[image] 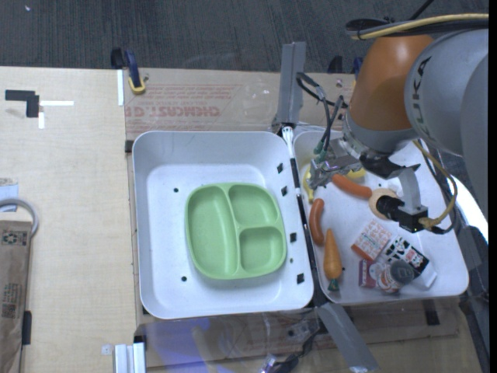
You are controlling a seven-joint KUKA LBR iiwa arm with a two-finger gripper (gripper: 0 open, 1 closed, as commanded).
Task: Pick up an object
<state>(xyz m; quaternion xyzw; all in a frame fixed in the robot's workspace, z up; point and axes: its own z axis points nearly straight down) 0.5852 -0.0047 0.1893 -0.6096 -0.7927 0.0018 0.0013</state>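
Bench (pixel 70 208): pale wood, carrying 2 shallow white bins side by side; a brown paper item lies at its far left edge.
Left bin (pixel 155 231): white, square, with small dark holes in its floor.
Green plate (pixel 235 230): a light green divided plate with 3 compartments — it sits flat in the middle of the left bin, apart from every wall.
Right bin (pixel 450 274): white, just beside the left bin, with several small things scattered on its floor.
Sausage (pixel 316 221): a reddish-brown sausage shape lying lengthwise near the right bin's left wall.
Carrot (pixel 332 256): orange, lying just right of and below the sausage, its green end toward the near wall.
Orange piece (pixel 351 186): a second long orange item lying near the tool, toward the back of the right bin.
Tool (pixel 324 164): low over the back-left part of the right bin, close to the wall between the 2 bins — whether it is apart or together I cannot tell, and nothing is seen clamped in it.
Packets (pixel 373 242): a red-and-white printed packet with a black-and-white patterned one (pixel 405 252) just to its right, near the bin's front right.
Small cup (pixel 402 272): greyish, round, beside the packets.
Arm (pixel 388 92): grey with an orange band, reaching in from the right over the right bin.
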